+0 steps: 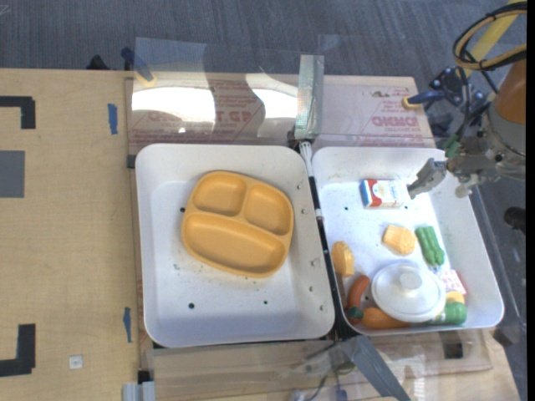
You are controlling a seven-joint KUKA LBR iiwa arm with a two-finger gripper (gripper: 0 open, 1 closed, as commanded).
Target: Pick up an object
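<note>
Above right bin (489, 261) far corner: claw (441, 178) | beside carton (382, 193)

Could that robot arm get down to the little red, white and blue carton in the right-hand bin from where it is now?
Probably yes. The carton lies in the open at the far end of the right bin, nothing on top of it, and the gripper hangs just beside it.
</note>
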